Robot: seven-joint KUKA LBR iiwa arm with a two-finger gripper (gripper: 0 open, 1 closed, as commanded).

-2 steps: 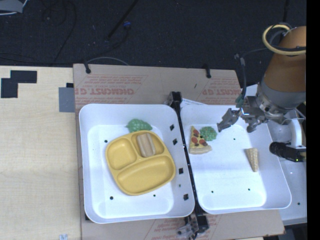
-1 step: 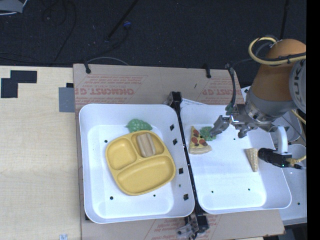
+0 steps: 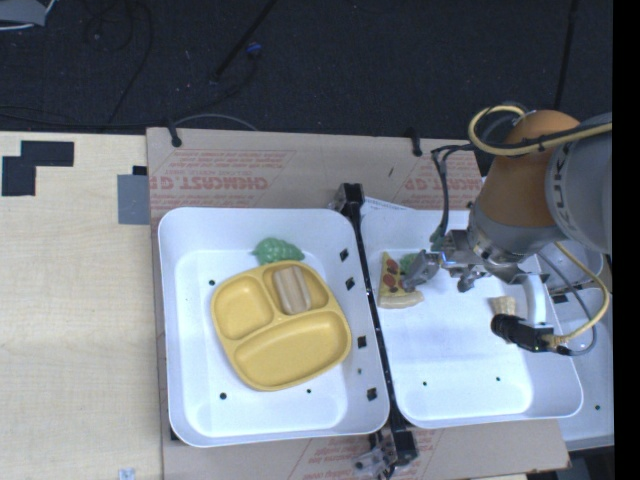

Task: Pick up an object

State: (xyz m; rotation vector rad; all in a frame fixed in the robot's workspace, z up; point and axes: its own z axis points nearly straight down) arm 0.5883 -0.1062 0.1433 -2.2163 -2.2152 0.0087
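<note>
Toy pizza slice point(image 3: 397, 286), flat and cream-edged with red and green topping, lies in the right shallow white bin point(image 3: 470, 393), near its upper left corner and close to the black divider between the bins. Just beside it, the grey arm's hand point(image 3: 425, 265) reaches in from the right; whether its fingers are apart or together cannot be told. A small tan object point(image 3: 502, 306) lies further right. The left white bin point(image 3: 190, 368) holds a yellow three-compartment plate point(image 3: 280, 328) carrying a tan toy hot dog point(image 3: 291, 289), with a green leafy toy point(image 3: 277, 251) at the plate's top edge.
</note>
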